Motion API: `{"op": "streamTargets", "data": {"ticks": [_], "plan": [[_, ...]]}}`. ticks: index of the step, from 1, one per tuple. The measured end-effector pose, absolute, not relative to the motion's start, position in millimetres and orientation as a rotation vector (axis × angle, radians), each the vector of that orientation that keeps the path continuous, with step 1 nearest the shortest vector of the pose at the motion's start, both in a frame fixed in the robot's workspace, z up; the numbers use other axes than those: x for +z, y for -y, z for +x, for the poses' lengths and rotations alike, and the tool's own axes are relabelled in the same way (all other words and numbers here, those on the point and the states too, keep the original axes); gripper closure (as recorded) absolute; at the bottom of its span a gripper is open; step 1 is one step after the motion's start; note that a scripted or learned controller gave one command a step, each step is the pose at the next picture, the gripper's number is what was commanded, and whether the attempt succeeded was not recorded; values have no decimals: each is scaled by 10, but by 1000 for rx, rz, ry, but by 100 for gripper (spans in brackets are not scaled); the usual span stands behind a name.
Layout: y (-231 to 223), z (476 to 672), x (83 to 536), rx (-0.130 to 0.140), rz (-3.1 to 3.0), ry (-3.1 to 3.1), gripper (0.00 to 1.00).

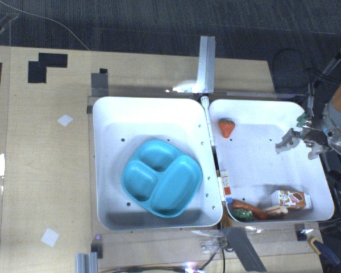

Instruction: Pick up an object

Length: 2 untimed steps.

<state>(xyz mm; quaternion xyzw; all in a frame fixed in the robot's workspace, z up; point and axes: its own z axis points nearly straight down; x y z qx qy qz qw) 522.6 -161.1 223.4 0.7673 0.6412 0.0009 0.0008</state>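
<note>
My gripper [296, 149] hangs over the right edge of the right bin [256, 158], reaching in from the right. Its fingers are spread open with nothing between them. A small orange-red toy piece [227, 127] lies in the bin's far left corner, well to the left of the gripper. A small white and orange carton [291, 199] lies on its side by the near wall, below the gripper. A green and red bundle of toy food [247, 212] rests in the near left corner.
The left bin [111, 152] holds a blue divided plate [161, 177]. A grey metal post [207, 64] stands behind the seam between the bins. Wooden bench top extends to the left.
</note>
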Motion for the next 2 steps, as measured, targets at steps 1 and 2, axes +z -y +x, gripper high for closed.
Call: {"op": "streamTargets", "data": {"ticks": [1,2], "plan": [[1630,4872,965,1,2429,-1993,0],[1824,4879,1224,3,2289,-2150,0]]}}
